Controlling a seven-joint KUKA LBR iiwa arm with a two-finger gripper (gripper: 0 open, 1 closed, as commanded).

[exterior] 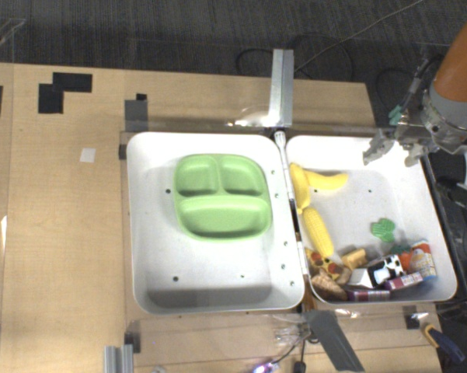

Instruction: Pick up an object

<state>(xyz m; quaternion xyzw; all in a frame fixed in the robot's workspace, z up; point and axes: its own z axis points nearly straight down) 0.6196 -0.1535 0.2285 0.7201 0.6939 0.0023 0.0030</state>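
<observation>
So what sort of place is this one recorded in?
Most likely a robotics lab set up for grasping trials. A robot arm reaches over two white bins fixed to a wooden bench, one holding a green divided plate, the other toy food such as a banana.

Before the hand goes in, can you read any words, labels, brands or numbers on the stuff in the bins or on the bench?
No text can be read.
Packages in the right bin's near corner: printed red, white and black, but too small and blurred to read.
Green divided plate, banana and corn cob: no markings seen.
</observation>
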